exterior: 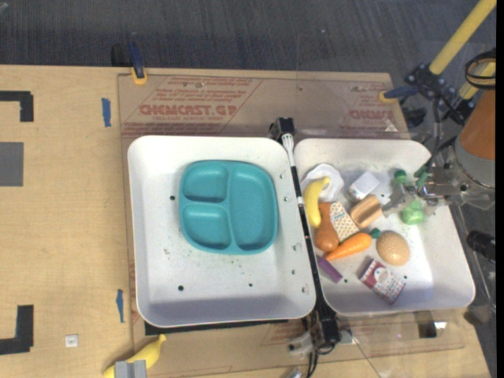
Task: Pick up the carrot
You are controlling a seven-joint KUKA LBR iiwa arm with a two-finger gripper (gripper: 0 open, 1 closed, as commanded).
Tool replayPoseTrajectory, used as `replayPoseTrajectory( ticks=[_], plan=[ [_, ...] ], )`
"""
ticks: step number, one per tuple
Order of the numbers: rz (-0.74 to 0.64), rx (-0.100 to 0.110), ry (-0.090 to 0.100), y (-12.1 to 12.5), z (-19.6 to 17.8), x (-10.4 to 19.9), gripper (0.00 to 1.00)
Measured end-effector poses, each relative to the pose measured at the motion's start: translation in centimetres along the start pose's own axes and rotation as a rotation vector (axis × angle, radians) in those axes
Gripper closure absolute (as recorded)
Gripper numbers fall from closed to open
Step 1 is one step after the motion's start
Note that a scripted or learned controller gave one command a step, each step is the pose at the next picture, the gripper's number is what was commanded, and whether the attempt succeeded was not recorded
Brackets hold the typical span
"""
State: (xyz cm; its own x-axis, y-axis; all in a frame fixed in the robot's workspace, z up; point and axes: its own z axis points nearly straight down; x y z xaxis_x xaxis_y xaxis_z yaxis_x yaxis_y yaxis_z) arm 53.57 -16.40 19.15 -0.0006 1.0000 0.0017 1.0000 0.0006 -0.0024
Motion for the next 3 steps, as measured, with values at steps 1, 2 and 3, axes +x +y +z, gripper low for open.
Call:
replayPoseTrajectory(
  ticks=[1, 2, 3],
  plan=[
    [0.112, -0.022, -0.004, 0.0, 9.0, 3.1, 0.0],
    [0.303, -0.018, -0.003, -3.9, 10.2, 5.7, 0.0],
    [0.571, -0.02, -0.001, -5.1, 10.2, 6.9, 0.0]
  ],
)
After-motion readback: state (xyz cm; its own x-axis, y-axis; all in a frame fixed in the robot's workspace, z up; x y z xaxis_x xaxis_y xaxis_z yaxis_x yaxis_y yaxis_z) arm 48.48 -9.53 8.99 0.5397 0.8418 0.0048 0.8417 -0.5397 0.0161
